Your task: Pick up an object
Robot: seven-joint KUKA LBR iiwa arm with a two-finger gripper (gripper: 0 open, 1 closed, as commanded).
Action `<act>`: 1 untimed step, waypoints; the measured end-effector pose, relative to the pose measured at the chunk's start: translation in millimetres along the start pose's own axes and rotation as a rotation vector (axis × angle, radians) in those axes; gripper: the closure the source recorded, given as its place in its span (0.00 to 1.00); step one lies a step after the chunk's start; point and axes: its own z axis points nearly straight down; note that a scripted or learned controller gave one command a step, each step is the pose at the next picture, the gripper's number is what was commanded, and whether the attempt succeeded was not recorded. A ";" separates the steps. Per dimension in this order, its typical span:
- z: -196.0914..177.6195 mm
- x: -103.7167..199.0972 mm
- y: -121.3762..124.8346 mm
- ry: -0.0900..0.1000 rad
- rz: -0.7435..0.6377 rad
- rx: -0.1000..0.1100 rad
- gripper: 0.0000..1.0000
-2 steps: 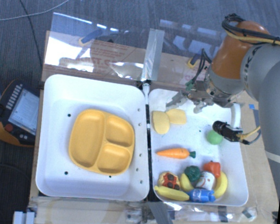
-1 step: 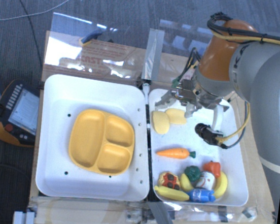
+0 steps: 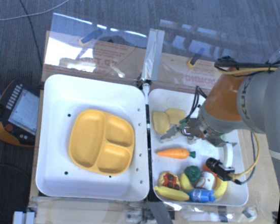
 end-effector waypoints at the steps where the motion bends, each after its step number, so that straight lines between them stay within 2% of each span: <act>1: 4.2 3.0 -57.5 -0.005 0.147 -0.020 0.00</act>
